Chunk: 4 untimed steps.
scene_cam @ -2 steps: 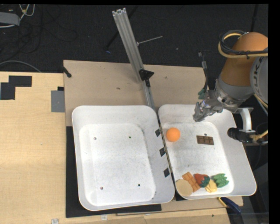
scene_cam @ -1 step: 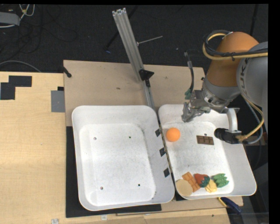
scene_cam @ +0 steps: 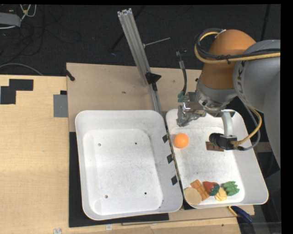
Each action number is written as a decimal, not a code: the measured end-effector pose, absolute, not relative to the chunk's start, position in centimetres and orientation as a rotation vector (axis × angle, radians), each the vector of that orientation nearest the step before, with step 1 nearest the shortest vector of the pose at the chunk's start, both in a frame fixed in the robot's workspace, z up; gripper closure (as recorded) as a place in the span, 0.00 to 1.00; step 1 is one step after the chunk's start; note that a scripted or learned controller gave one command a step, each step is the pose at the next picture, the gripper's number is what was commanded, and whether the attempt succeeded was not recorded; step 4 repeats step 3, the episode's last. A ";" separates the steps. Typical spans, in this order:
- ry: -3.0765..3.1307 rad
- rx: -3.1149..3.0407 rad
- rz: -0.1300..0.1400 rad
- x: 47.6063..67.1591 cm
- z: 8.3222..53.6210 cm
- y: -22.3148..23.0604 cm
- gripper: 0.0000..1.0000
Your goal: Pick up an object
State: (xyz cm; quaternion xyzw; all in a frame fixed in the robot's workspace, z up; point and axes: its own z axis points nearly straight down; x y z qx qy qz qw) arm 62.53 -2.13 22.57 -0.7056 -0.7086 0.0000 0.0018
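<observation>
Alu rail [scene_cam: 137,48] slants over my tabletop [scene_cam: 32,137] behind left bin [scene_cam: 87,121]; cables [scene_cam: 18,13] on dark floor top-left.

From where I stand, the floor [scene_cam: 68,32] beyond is dark, nearly black, with loose cables [scene_cam: 18,13] trailing across its far left corner. A tan board [scene_cam: 110,87] forms the surface, and beside it on the left lies a paler wood-grain panel [scene_cam: 32,151] marked with black blocks and one grey rectangle [scene_cam: 60,105]. A ribbed aluminium rail [scene_cam: 135,43] slants up from the board toward the far side. A black mat [scene_cam: 73,183] shows under the near edge. Light is even, shadows soft.
</observation>
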 end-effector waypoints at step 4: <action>-2.220 -2.218 0.005 62.1 21.8 8.8 0.00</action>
